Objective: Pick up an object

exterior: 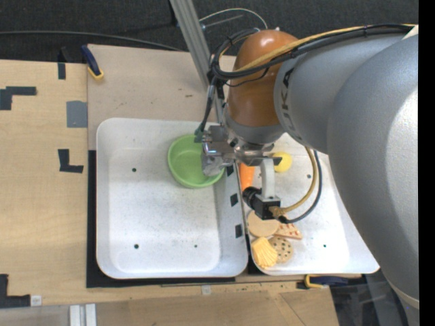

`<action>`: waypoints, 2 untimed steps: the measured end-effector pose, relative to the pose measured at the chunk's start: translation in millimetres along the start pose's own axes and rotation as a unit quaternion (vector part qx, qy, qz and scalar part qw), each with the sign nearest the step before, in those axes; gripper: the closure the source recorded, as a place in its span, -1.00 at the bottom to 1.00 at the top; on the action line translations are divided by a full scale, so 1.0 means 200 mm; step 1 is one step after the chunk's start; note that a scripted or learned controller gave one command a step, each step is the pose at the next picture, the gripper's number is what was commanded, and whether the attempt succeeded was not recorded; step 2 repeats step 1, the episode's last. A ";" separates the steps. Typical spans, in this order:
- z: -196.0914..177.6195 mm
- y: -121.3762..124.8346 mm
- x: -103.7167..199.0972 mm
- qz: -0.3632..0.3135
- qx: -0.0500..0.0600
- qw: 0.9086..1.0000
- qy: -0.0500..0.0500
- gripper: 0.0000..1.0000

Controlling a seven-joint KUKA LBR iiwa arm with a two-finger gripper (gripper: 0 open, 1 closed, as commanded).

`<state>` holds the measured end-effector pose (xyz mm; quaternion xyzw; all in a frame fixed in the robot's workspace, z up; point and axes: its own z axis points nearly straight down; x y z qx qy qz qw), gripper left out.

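- Arm (326, 94) came in from the right, big grey body covering most of the right bin (333, 250); orange band sat above the wrist.
- Gripper (212, 151) was low over the right edge of the left bin (115, 182), right at the green bowl (190, 161).
- Couldn't tell the gripper state: the wrist hardware blocked the view, so no confirmed hold on the bowl.
- Green bowl sat upright in the left bin, upper right area, near the divider between the bins; its right rim was hidden under the gripper.
- Right bin held a yellow item (281, 161) and an orange item (246, 175) just below the wrist, plus tan round pieces (262, 226) and a yellow ridged piece (266, 253) near the front left corner.
- Black cable (299, 209) looped down from the wrist over the right bin.
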<state>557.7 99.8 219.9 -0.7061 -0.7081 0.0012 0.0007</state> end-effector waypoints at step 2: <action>0.00 0.00 0.00 0.000 0.000 1.000 0.000 -1.00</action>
